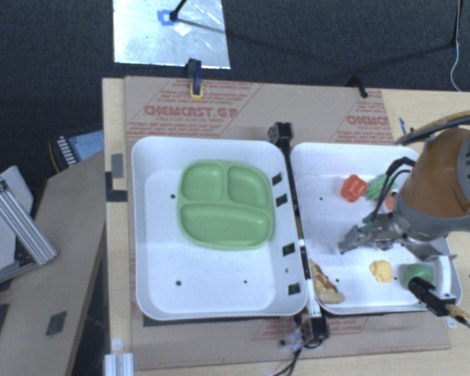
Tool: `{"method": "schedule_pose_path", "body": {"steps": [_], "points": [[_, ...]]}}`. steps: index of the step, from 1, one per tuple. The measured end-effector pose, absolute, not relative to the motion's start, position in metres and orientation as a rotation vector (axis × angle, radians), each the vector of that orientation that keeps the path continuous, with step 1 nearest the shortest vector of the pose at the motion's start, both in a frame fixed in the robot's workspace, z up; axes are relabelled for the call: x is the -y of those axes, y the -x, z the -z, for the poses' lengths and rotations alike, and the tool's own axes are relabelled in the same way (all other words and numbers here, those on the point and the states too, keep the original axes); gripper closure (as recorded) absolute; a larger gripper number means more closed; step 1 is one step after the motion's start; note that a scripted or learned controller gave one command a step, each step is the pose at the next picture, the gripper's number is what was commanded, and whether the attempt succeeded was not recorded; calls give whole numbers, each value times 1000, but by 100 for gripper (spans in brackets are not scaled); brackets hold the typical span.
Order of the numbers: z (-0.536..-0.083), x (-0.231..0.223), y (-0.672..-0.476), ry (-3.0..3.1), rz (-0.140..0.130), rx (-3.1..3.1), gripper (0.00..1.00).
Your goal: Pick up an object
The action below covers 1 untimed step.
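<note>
My gripper point(357, 240) hangs low over the middle of the right bin point(329, 159), with the grey arm and its orange band point(442, 171) reaching in from the right. A red toy item point(353, 187) with a green piece point(376, 185) beside it lies behind the gripper, apart from it. In front of the gripper, to its right, sit a small yellow item point(381, 270) and a green item point(416, 273). A brown and yellow food-like piece point(327, 285) rests in the bin's near left corner. Nothing shows in the gripper's grasp.
The left bin point(153, 210) holds a green divided plate point(224, 204). A black divider strip point(291, 210) runs between the two bins. The bins stand on a cardboard sheet point(219, 104), and cables trail at the front edge.
</note>
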<state>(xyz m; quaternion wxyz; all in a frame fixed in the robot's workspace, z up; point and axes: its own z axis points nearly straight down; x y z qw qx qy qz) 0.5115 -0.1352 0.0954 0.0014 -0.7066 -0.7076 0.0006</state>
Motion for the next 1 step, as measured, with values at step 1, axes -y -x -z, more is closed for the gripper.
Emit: {"method": "schedule_pose_path", "body": {"steps": [1], "points": [[-109,136,-513,2220,2,2225,100]]}}
